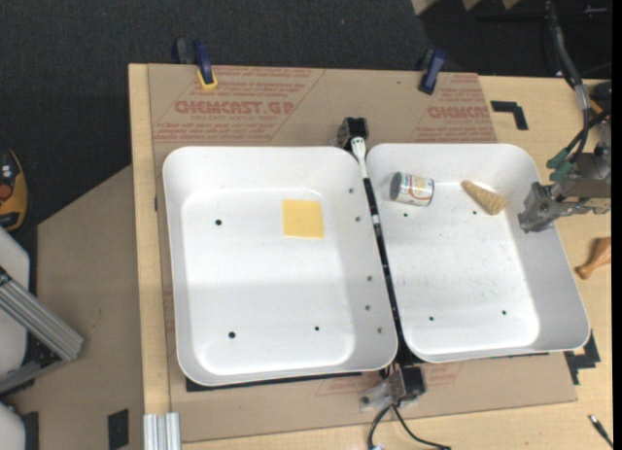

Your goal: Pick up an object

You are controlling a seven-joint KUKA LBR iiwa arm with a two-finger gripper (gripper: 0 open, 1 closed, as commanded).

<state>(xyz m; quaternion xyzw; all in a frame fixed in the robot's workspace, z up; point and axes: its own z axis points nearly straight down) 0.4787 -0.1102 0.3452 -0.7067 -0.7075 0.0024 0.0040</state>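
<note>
A flat yellow square (302,218) lies in the left bin (194,273), a little behind its middle. In the right bin (486,312), a small silver can (413,189) lies on its side near the back left corner. A tan cone-shaped piece (484,196) rests to the right of the can. My gripper (536,217) hangs over the right rim of the right bin, just right of the tan piece and apart from it. I see nothing held in it.
Both bins sit on a brown board (321,98) held by two blue clamps (202,57) at the back. A black divider strip (374,234) runs between the bins. A small tan item (593,265) lies outside the right bin.
</note>
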